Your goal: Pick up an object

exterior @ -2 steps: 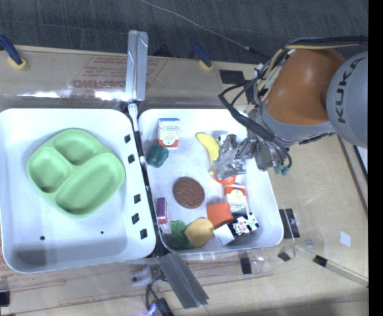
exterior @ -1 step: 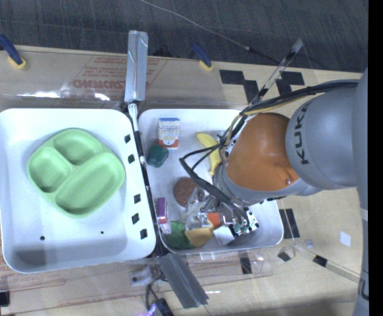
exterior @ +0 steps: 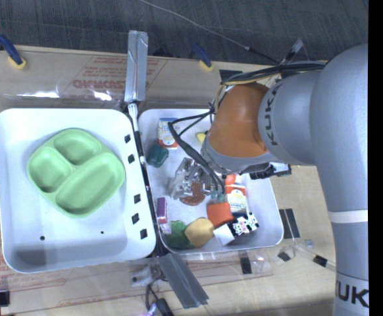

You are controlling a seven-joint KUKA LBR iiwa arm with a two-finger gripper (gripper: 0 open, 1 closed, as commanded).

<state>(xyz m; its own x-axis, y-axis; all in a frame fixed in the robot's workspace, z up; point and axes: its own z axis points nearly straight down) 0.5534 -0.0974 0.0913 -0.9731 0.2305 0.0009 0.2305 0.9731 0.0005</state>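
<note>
A grey KUKA arm with an orange wrist band reaches from the right into the right-hand white bin (exterior: 270,232), its two-finger gripper (exterior: 190,182) lowered among a clutter of small objects. Whether the metal fingers are spread or pressed together cannot be told from this slanted view, and nothing is seen pinched between them. To do this step well, the gripper should, by judgement, descend squarely over one item that stands apart from its neighbours, closing only once the fingers straddle it, since the crowding near the bin's lower edge invites a glancing miss. A brown round object (exterior: 193,197) lies directly below the gripper tip, touching or nearly so. An orange block (exterior: 219,213) sits just beside it to the lower right, a yellow lemon-like piece (exterior: 199,232) lies nearer the lower wall, and a dark teal object (exterior: 156,155) rests to the upper left. The left bin (exterior: 14,242) bears a green divided plate (exterior: 77,170).
</note>
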